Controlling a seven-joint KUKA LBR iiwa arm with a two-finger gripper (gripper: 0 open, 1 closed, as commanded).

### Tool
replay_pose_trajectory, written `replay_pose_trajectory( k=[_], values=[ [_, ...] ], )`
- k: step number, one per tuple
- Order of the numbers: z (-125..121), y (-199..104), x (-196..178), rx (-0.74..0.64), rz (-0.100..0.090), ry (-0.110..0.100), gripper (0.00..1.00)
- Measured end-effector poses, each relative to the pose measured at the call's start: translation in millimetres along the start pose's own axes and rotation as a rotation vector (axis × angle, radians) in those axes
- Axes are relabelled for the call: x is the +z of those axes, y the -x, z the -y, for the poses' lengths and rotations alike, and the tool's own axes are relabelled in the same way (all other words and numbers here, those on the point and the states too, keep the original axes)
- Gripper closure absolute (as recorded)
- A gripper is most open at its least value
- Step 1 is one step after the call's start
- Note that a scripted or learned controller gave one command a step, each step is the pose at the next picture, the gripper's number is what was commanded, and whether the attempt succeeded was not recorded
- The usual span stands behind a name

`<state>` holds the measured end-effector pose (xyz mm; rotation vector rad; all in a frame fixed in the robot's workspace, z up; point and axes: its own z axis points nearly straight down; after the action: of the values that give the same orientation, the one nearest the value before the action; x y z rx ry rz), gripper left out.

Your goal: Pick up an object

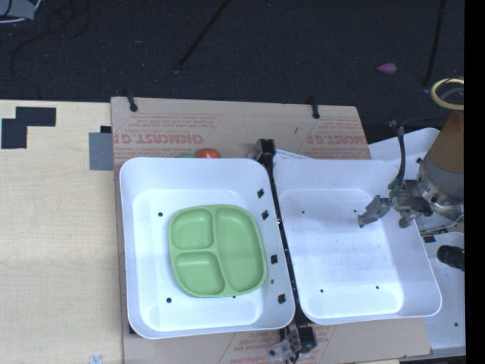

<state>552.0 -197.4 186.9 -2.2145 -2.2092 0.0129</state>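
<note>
Nearest us, the tabletop (pixel 53 264) is pale wood-grain laminate; a brown printed cardboard sheet (pixel 227 127) lies under both bins, probably to protect the surface and keep the bins from sliding; black clips sit along the seam between them, which we judge hold the pair together.

Left bin (pixel 140 203): shallow, white, glossy moulded plastic with rounded corners; in it lies the green plate (pixel 217 250), flat on the floor, roughly central, turned a little askew; smooth matte plastic, rounded-square outline, three compartments split by raised ridges; low rim, so we judge an edge pinch is the only purchase, not a top-down squeeze.

Right bin (pixel 341 279): same white shell, floor scuffed with faint grey specks.

The tool (pixel 379 209) hangs over the right bin's far-right part, well apart from the plate; grey metal fingers angled down-left; nothing shows between them; whether they sit wide or narrow we cannot tell at this size. Behind it, the arm (pixel 447 165) comes in from the right, grey with an orange section above.

Farther back, a small red-orange round object (pixel 207 154) peeks just beyond the left bin's far wall, on the cardboard, outside the bin; beyond that, dark carpeted floor (pixel 227 36) with cables.

We judge the pick not yet started.
</note>
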Motion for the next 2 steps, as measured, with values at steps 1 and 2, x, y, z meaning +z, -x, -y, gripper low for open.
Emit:
replay_pose_trajectory(
  k=[1,2],
  values=[
    [-3,0,-8,-0.003,0.003,0.013,0.0],
    [1,9,43,-0.002,0.002,0.008,0.0]
  ],
)
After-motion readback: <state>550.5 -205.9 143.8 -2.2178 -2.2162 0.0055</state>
